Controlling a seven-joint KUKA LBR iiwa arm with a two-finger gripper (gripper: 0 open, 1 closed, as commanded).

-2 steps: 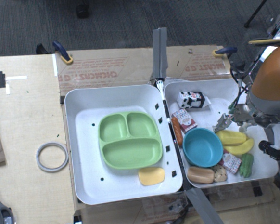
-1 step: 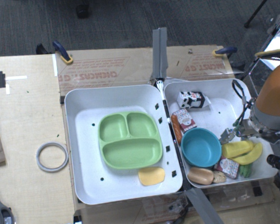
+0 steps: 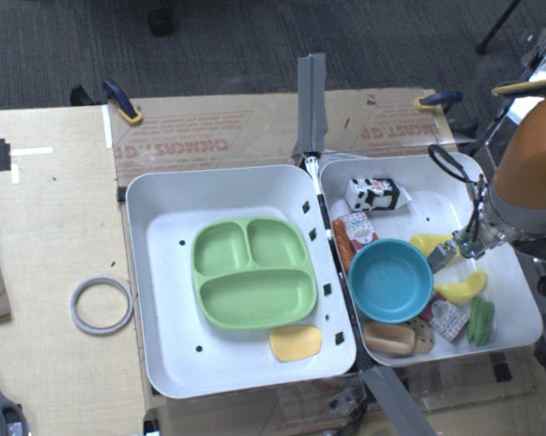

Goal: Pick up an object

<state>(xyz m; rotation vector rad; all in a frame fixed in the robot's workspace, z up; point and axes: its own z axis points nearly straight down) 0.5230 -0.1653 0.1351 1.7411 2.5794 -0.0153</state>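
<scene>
The right bin (image 3: 508,335) holds a blue bowl (image 3: 391,280), a black-and-white carton (image 3: 373,194), a red packet (image 3: 351,232), a yellow banana (image 3: 461,288), another yellow piece (image 3: 429,243), a green vegetable (image 3: 481,320), a small printed packet (image 3: 447,319) and a brown bun (image 3: 394,339). My gripper (image 3: 454,248) reaches in from the right and sits low in this bin, between the two yellow pieces and just right of the bowl's rim. The wrist hides what lies directly beneath it.
The left bin (image 3: 155,269) holds a green divided plate (image 3: 254,272) and a yellow sponge-like piece (image 3: 296,342). A roll of tape (image 3: 102,304) and scissors (image 3: 5,423) lie on the bench at left. Clamps (image 3: 123,102) sit at the back.
</scene>
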